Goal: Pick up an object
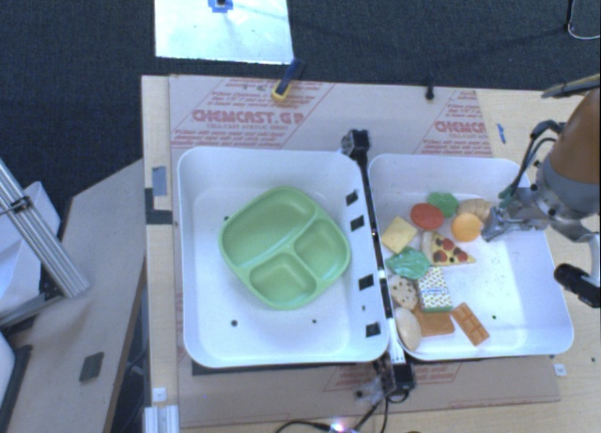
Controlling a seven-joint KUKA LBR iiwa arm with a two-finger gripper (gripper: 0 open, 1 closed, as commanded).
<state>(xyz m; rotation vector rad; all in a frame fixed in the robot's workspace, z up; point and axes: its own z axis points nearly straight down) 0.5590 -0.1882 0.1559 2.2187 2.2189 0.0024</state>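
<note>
Camera view:
Left bin (202,328): smooth white, holds a glossy green three-compartment tray (285,247).
Right bin (535,323): small toy foods (435,267) clustered at its left side.
Gripper (492,225): beside the orange round piece (467,226); finger state too small to tell, perhaps touching it.

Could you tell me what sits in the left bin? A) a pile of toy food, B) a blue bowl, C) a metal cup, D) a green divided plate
D: the green divided plate lies alone in the left bin, while the toy food sits in the right bin.
</note>
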